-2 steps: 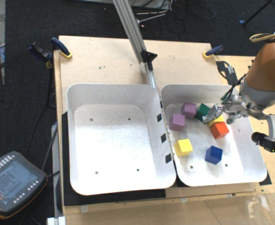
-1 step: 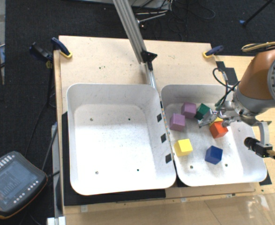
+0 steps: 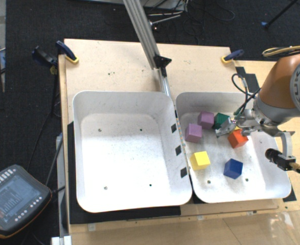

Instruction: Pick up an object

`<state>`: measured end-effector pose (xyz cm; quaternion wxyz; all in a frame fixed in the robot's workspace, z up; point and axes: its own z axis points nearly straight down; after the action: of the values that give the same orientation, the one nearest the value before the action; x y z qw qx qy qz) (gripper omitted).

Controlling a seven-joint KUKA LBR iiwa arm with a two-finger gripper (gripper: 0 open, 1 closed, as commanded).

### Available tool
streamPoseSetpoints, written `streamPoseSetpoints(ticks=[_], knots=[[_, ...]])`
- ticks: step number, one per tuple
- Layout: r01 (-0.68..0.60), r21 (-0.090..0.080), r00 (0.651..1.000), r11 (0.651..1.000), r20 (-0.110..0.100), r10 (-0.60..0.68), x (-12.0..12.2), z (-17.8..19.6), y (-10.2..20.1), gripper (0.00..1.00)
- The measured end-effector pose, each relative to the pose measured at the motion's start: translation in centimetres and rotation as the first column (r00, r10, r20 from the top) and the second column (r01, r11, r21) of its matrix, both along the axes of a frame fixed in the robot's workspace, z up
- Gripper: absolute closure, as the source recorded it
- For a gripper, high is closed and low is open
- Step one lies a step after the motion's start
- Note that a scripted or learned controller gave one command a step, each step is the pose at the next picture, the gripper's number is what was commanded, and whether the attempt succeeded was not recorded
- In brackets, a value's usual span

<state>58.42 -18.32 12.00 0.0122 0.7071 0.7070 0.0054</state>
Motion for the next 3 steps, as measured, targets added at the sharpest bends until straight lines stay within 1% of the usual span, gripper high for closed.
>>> streamPoseSetpoints(ticks=[1, 2, 3], knots=[[-0.001, -0.002, 1.0, 1.0, 0.005, 0.001, 0.2, 1.0, 0.0, 1.0], [-0.002, 0.007, 1.0, 1.0, -0.019, 0.002, -0.6, 6.9, 0.0, 1.0], [-0.002, 0.007, 1.0, 1.0, -0.018, 0.002, -0.5, 11.3, -0.3, 1.0]])
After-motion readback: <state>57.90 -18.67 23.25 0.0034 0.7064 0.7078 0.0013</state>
